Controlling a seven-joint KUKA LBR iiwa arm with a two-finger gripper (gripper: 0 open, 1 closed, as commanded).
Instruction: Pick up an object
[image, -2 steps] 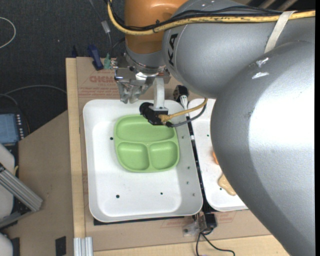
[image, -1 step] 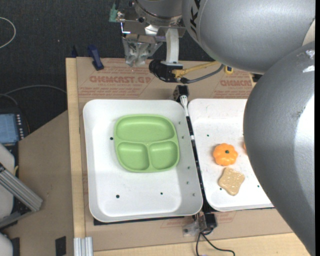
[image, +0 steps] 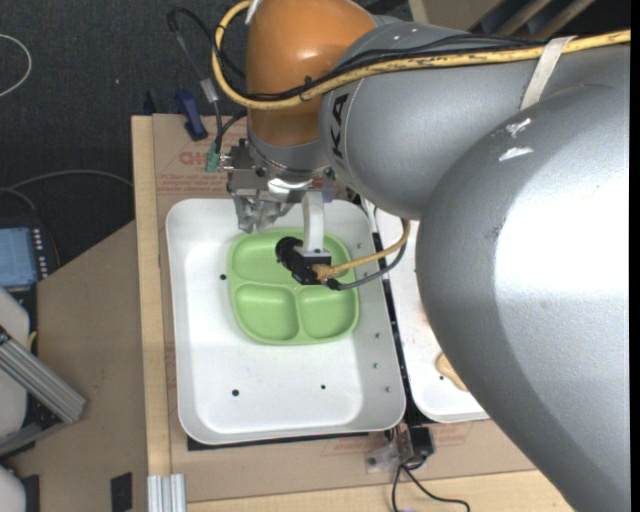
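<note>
Hanging low over the far rim of the green plate (image: 268, 305), the gripper (image: 255, 222) points straight down from the wrist; whether it stands apart or together cannot be told at this slant, and nothing can be seen caught in it. The plate is a rounded, divided dish with one wide compartment on its far side and two smaller ones on the near side. It lies flat in the left bin (image: 205, 350), in the far half and closer to the right wall than the left. A few small dark dots mark that bin's white floor. Above the gripper comes the orange band (image: 295, 50), then the thick grey arm (image: 520, 220), which covers most of the right bin (image: 432, 395). A tan thing (image: 447, 372) peeks out there, too hidden to name. Both bins sit on the brown counter (image: 150, 300).
</note>
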